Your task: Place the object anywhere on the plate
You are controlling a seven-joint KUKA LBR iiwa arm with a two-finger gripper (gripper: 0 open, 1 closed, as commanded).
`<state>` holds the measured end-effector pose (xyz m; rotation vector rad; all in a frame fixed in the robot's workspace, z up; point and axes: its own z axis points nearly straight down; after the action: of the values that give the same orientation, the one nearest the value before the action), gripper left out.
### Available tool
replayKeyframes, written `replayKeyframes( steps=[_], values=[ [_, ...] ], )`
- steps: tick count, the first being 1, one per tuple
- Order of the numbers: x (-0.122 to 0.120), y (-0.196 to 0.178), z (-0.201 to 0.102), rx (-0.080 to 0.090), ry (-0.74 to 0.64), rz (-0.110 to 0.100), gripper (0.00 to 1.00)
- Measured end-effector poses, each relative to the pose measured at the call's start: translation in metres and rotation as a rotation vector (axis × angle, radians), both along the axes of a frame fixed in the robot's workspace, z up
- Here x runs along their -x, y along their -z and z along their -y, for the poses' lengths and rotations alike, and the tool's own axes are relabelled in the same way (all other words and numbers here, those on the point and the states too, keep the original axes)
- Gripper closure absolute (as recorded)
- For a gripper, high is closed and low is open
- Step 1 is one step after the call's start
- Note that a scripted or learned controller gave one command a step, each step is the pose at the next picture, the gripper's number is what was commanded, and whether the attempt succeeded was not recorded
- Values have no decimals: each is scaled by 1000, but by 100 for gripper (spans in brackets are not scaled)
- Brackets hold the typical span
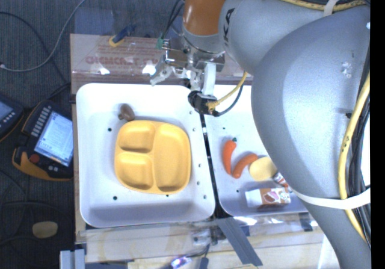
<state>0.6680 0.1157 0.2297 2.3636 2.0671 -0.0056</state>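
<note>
Claw (179, 73) at the far rim of the left bin (96, 204), close to the wall between the two bins, under the grey arm (301, 81) with its orange band; cannot tell whether spread or closed. Small brown object (125, 112) on the floor of the left bin, just beside the far left corner of the yellow plate (153, 156), not on it; plate with three compartments, flat in the middle of that bin. In the right bin (237, 120), a carrot (228, 153) and a sausage (243, 164) side by side, a pale yellow piece (261, 169) just beside the sausage, and a small packet (267, 197) nearer the front.
</note>
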Motion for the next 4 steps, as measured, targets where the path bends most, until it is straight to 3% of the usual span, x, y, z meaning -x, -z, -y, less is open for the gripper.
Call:
replayKeyframes(
  steps=[1,2,3,4],
  values=[
    [0,63,-30,0,-177,-2,0],
    [0,54,-29,4,-178,-4,100],
    [64,47,25,-2,-162,-2,100],
    [64,47,25,-3,-163,-3,0]
  ],
)
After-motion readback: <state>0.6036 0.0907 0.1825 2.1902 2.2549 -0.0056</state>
